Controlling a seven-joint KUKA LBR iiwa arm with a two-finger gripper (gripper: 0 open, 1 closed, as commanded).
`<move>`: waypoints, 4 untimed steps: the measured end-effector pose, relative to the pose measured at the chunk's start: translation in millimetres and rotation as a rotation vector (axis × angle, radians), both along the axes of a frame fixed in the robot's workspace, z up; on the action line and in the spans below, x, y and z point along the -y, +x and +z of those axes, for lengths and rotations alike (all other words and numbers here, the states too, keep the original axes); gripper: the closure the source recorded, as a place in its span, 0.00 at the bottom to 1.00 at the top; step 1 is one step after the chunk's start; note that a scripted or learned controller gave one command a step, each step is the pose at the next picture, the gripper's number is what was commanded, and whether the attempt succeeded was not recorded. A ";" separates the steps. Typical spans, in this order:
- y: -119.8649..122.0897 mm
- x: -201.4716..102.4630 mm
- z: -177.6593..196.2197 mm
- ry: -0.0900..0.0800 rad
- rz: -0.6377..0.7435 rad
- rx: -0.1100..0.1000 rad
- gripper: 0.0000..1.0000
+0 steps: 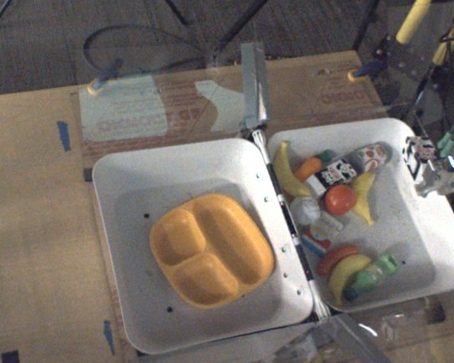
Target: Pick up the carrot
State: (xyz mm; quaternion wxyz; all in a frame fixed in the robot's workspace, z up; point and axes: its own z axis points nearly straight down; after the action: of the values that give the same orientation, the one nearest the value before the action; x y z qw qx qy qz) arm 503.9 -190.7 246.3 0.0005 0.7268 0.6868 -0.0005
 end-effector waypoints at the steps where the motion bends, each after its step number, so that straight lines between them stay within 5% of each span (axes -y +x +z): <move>1: 21.2 0.6 40.0 -0.001 -0.199 0.001 1.00; 2: 24.5 13.3 47.2 -0.001 0.335 0.002 1.00; 3: 14.7 -4.6 -8.0 0.003 -0.011 -0.004 1.00; 4: -9.8 -14.1 4.8 0.002 -0.394 -0.005 1.00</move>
State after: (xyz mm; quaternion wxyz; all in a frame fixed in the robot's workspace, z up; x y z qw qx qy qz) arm 494.1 -176.6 251.1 -0.0022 0.8473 0.5311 -0.0015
